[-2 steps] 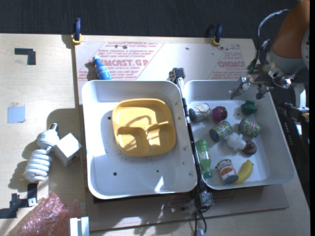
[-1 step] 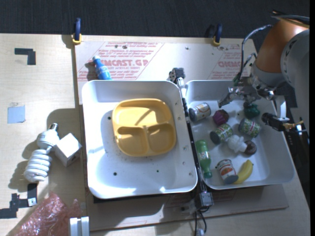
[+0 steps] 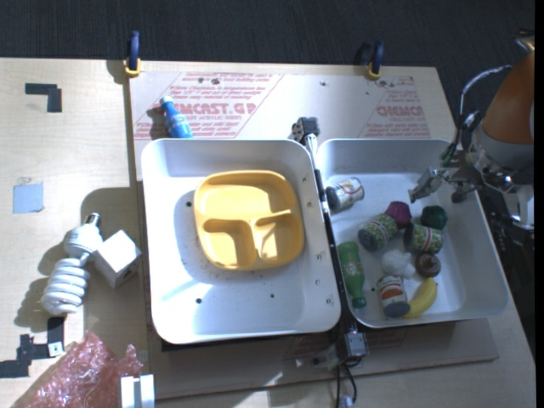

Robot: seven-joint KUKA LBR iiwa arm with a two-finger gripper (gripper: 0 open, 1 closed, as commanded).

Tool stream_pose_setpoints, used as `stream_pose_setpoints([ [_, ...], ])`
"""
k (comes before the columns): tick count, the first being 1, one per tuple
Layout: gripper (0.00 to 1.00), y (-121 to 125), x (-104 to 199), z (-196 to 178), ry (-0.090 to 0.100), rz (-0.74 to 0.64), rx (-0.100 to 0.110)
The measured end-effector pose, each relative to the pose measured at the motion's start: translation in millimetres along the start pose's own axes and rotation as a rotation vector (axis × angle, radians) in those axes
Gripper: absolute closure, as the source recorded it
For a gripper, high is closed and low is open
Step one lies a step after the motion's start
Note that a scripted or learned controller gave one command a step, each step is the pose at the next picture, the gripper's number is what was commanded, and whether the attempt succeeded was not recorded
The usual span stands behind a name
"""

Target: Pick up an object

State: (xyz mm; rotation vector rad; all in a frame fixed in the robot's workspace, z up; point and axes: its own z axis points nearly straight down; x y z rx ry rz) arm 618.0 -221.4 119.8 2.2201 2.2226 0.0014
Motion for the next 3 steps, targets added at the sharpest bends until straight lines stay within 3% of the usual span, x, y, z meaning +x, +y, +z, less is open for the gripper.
stream_pose_setpoints([
  [1,1.00,0,-1,-10,-0.002,0.000,-0.001],
  [2,1.00,-51,-1,-35,-0.001,0.002,0.000],
  [3,0.00,-51,-1,-35,-0.002,0.002,0.000],
])
